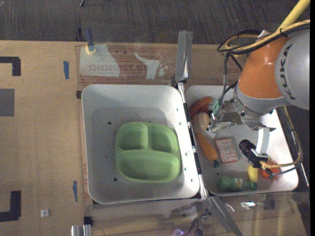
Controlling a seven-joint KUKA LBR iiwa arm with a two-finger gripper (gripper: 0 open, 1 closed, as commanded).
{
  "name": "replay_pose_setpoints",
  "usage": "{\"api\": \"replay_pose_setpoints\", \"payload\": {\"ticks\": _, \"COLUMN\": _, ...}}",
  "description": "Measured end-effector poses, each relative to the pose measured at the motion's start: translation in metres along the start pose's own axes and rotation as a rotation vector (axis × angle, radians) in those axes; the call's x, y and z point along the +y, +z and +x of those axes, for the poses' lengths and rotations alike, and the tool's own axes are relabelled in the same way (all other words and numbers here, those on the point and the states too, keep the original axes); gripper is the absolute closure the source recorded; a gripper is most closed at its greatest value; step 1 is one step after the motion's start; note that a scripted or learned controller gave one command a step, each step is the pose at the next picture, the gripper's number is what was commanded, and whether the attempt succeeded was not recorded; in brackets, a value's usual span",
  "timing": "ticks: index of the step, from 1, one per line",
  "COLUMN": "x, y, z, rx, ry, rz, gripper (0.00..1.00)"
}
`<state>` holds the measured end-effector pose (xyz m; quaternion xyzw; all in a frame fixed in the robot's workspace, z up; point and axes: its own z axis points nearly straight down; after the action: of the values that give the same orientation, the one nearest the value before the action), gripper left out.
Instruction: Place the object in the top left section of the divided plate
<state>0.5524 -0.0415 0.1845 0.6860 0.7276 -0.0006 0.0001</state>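
A green divided plate (146, 152) lies in the left white bin (98, 107), with two small sections at its top and one wide section below; all three hold nothing. My gripper (215, 121) hangs low over the upper left part of the right bin (288, 181). It is just right of a beige rounded object (200, 122) and below a red-orange sausage-like piece (201, 104). An orange carrot-like piece (207, 147) lies just below the gripper. The arm hides whatever sits under the wrist.
The right bin also holds a small red-patterned card (226, 150), a green bottle (236, 183) lying on its side, a yellow piece (252, 174) and a small orange piece (268, 173). A metal divider (189, 132) separates the bins.
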Motion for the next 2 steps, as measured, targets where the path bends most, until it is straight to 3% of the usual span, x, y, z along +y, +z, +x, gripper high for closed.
{"api": "replay_pose_setpoints", "payload": {"ticks": 1, "x": 0.052, "y": 0.000, "z": 0.091, "rx": 0.001, "ry": -0.035, "rz": -0.003, "gripper": 1.00}}
{"api": "replay_pose_setpoints", "payload": {"ticks": 2, "x": 0.078, "y": -0.043, "z": 0.157, "rx": 0.000, "ry": -0.220, "rz": -0.005, "gripper": 1.00}}
